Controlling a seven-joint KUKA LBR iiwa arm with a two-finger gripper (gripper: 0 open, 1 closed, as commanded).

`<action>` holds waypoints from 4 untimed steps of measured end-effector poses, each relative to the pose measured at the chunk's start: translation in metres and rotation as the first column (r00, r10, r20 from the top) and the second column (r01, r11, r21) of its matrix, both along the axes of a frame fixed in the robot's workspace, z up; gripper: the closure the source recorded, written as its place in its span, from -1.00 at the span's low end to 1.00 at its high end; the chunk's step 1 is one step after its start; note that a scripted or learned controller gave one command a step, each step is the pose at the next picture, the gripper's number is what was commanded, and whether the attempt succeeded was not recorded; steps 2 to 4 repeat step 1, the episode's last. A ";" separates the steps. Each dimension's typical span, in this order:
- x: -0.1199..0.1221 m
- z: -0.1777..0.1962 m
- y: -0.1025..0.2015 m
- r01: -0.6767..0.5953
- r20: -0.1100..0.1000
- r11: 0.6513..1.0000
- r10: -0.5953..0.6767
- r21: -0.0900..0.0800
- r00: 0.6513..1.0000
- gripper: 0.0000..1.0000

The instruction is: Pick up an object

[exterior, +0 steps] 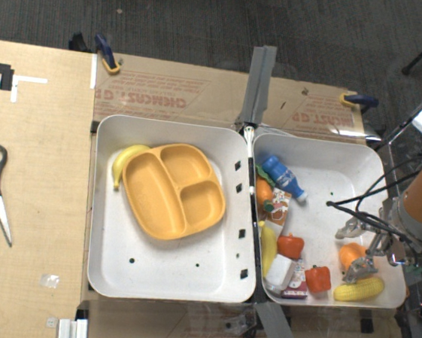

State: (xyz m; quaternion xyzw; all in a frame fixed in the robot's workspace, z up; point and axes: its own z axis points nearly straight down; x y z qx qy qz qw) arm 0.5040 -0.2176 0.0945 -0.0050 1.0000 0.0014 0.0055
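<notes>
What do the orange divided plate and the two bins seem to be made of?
The orange divided plate looks like moulded plastic with a matte finish: uniform colour, rounded compartment ridges, only soft highlights. The left bin and right bin look like white plastic or painted metal; the smooth walls with rounded corners leave this open. Their finish seems slightly glossy.

a robotics lab: clamped cardboard (204, 95), two white bins (100, 212), taped bench (20, 181)

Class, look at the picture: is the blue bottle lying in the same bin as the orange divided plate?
No, the blue bottle lies in the right bin; the orange divided plate is in the left bin.
</notes>
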 end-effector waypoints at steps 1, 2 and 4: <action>0.000 0.009 -0.002 0.001 0.000 1.000 -0.001 -0.003 1.000 1.00; 0.000 0.009 -0.002 0.001 0.000 1.000 -0.001 -0.003 1.000 1.00; 0.000 0.009 -0.002 0.001 0.000 1.000 -0.001 -0.003 1.000 1.00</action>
